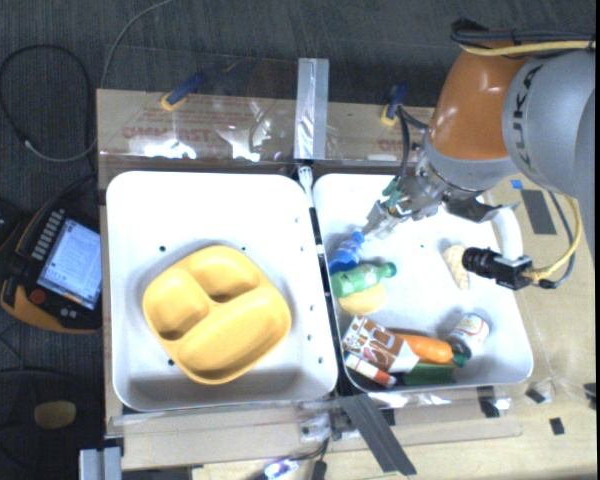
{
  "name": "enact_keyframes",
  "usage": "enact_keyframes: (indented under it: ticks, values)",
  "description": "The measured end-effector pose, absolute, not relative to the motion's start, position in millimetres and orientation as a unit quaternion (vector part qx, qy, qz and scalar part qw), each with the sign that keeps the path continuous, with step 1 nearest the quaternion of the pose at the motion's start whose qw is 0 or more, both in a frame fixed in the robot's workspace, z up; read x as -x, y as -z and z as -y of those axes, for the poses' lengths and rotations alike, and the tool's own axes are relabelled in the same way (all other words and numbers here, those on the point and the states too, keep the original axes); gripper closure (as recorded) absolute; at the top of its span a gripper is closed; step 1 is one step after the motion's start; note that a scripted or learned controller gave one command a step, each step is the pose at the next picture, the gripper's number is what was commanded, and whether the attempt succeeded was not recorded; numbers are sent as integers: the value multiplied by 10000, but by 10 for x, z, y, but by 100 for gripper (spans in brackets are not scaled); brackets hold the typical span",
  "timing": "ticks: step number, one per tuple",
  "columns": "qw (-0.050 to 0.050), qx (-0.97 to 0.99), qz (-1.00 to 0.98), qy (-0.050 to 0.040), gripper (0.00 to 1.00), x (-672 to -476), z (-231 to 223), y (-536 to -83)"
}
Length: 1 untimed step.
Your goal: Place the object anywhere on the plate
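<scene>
Left bin: yellow sectioned plate (pixel 216 311); right bin: clutter under grey arm.
Left to right: handheld screen unit (pixel 60 263) on dark carpet; plate in left bin (pixel 140 193); right bin (pixel 515 353) holds blue object (pixel 346 250), long axis running up-right toward pincer (pixel 385 211), beside green bottle (pixel 362 277). Pincer opening cannot be told; grip unclear. Arm cropped at right.

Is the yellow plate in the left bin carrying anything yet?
Empty. The yellow plate shows bare compartments all over, and the bottle, carrot and other items lie in the right bin.
</scene>
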<state>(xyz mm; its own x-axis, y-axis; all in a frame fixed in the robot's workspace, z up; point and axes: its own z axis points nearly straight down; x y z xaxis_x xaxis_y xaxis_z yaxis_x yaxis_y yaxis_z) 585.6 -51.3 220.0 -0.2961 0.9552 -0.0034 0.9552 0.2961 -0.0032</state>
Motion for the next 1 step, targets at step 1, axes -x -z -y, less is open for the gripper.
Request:
enact_keyframes:
  ticks: [1]
  values:
    - [-13,-6186,-7857,15,100,-5476,-5,-1824]
